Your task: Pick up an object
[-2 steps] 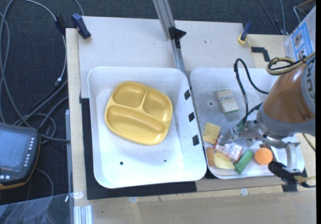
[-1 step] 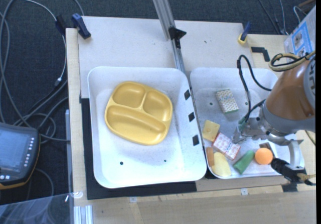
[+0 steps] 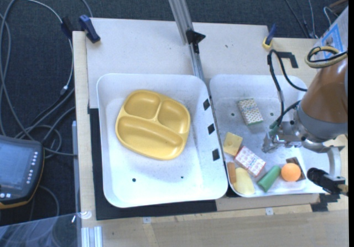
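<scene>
Two shallow white bins sit before us: the left bin (image 3: 110, 146) bears a yellow divided plastic plate (image 3: 153, 124). At three o'clock in the right bin (image 3: 221, 88), the gripper (image 3: 272, 142) hovers; we cannot tell its grip. An orange ball (image 3: 291, 171) lies at five o'clock, a green block (image 3: 269, 178) just beside it.

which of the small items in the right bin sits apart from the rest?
The patterned box, alone in the upper part of the right bin. The yellow block, red-patterned box, green piece and orange ball cluster along the bottom.

Small objects lie in the right bin (image 3: 221, 96): patterned box (image 3: 250, 111), yellow block (image 3: 233, 143), orange ball (image 3: 291, 172), green piece (image 3: 269, 178).
</scene>
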You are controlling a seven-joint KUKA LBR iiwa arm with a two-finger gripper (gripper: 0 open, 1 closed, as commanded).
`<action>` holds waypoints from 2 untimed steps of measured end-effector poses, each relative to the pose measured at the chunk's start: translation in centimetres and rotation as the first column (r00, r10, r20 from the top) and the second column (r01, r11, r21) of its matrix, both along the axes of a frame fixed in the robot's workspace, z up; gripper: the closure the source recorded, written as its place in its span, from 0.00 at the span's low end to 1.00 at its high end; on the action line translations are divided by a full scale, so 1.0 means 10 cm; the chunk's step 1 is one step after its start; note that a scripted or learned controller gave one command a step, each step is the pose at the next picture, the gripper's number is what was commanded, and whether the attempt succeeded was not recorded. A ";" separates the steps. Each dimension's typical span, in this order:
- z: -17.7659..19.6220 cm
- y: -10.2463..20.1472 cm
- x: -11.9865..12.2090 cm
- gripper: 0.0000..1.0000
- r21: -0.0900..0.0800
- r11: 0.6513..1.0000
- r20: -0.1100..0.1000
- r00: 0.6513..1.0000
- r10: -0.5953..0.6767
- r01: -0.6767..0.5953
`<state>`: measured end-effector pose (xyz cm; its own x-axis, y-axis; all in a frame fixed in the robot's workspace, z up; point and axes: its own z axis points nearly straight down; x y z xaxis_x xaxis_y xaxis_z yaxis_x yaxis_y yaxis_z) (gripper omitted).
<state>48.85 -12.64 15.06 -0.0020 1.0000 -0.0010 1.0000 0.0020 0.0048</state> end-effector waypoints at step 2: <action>0.98 0.05 0.03 1.00 -0.001 1.000 0.003 1.000 0.000 0.000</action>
<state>49.13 -12.11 24.85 -0.0022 1.0000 -0.0015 1.0000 0.0022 0.0074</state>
